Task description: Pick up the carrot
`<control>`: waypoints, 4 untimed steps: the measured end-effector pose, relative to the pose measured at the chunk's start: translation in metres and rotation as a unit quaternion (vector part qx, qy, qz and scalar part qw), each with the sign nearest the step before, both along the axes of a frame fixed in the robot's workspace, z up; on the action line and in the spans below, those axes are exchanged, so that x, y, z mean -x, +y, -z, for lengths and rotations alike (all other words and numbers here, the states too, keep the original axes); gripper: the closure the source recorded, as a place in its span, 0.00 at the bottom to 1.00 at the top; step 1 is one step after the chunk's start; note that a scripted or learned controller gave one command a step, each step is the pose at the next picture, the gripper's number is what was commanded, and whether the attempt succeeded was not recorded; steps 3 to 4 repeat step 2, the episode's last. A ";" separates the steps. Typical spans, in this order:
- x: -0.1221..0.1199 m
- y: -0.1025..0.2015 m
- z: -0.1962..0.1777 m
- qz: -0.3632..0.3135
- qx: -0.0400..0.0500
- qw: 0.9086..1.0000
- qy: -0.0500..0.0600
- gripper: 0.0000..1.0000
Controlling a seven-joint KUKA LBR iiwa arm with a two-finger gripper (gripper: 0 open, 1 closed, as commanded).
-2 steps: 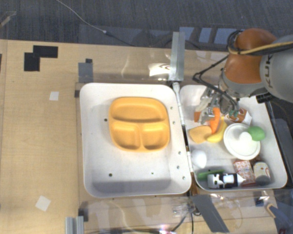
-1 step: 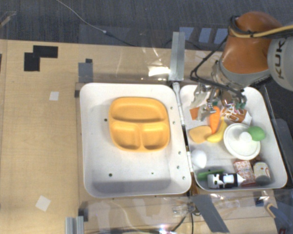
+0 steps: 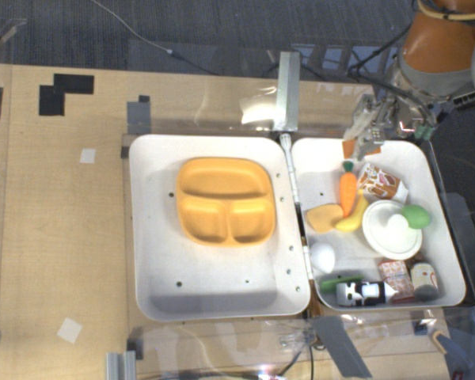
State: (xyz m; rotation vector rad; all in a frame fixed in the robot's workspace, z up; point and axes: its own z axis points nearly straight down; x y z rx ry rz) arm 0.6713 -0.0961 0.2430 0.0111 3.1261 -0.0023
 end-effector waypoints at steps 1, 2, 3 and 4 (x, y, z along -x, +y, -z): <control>0.044 0.094 0.054 0.042 -0.003 0.999 0.005 1.00; 0.018 0.050 -0.066 0.106 -0.002 0.994 -0.004 1.00; 0.018 0.050 -0.066 0.106 -0.002 0.994 -0.004 1.00; 0.018 0.050 -0.066 0.106 -0.002 0.994 -0.004 1.00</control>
